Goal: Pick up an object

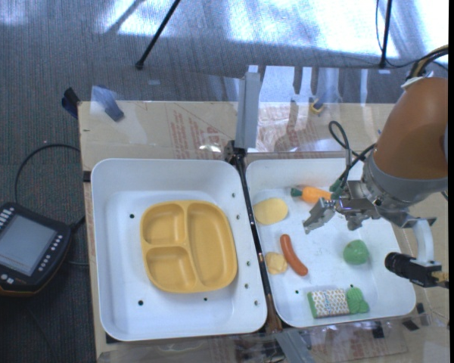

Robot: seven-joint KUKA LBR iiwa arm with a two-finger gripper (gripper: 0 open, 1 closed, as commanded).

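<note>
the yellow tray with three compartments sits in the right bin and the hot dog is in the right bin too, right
Not quite. The yellow tray sits in the left bin, not the right one. The hot dog is indeed in the right bin. The camera view shows both.

The bench (159, 127) bears 2 white bins, left (113, 203) and right (378, 297).
</note>
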